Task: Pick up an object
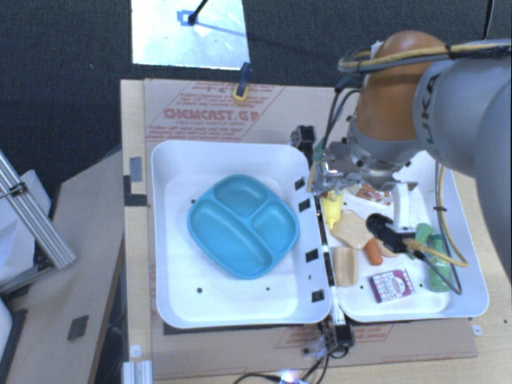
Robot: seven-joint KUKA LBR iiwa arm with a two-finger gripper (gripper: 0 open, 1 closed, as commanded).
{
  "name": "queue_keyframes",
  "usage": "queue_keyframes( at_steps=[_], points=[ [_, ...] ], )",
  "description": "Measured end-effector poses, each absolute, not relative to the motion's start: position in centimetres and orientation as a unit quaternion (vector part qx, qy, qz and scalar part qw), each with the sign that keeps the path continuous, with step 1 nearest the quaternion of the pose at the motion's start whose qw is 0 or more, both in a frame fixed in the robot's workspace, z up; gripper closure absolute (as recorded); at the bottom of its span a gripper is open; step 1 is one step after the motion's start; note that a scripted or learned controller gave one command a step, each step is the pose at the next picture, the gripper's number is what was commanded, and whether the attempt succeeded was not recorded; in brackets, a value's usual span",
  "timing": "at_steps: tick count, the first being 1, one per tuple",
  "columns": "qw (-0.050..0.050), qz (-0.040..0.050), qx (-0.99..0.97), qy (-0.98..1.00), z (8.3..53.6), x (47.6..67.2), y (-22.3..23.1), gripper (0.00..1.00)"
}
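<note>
My gripper (330, 181) hangs over the left end of the right bin (472, 298), close to the divider between the two bins. Just below it lies a yellow piece (331, 209). Beside that are a tan bread slice (350, 230) and a second tan piece (345, 267). An orange carrot-like piece (374, 253), a maroon packet (391, 286) and a green bottle (437, 267) lie further right. A red and white item (373, 193) is partly hidden under the wrist. Nothing is visibly held.
The left bin (172, 294) holds a blue divided plate (242, 225). A white upright piece (401, 206) stands in the right bin. The bulky arm covers the far part of the right bin. A metal sheet (188, 22) lies behind the bench.
</note>
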State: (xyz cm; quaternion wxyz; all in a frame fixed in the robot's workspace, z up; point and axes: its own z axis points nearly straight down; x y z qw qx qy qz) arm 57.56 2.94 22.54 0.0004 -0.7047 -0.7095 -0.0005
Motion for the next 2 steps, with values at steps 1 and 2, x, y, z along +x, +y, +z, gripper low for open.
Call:
queue_keyframes(
  at_steps=[1, 2],
  points=[
    [0.0, -0.0008, -0.706, -0.708, 23.42, 58.63, 2.27, 1.0],
    [-0.001, -0.0007, -0.707, -0.708, 23.19, 58.98, 1.98, 1.0]
  ],
)
